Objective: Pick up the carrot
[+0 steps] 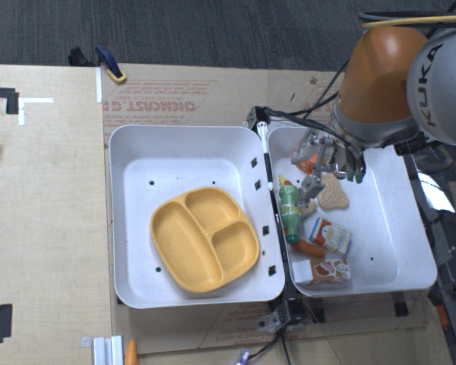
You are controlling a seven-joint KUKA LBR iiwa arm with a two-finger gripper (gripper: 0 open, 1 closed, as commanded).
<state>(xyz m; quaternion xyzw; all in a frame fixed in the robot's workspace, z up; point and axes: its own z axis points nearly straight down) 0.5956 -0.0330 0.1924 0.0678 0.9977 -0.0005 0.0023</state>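
An orange-red tapered stick that looks like the carrot (311,248) lies in the right bin (387,234), between a green bottle (289,211) and a small carton (333,236). My gripper (328,167) hangs over the back left part of that bin, above a slice of toast (334,196) and well behind the carrot. A small bright orange piece (308,158) shows at the gripper's left side. I cannot tell what it is or whether it is held.
A yellow divided plate (204,238) lies in the left bin (129,204). A printed packet (330,270) sits at the right bin's front, just before the carrot. Black cables (289,116) run over the wall between the bins.
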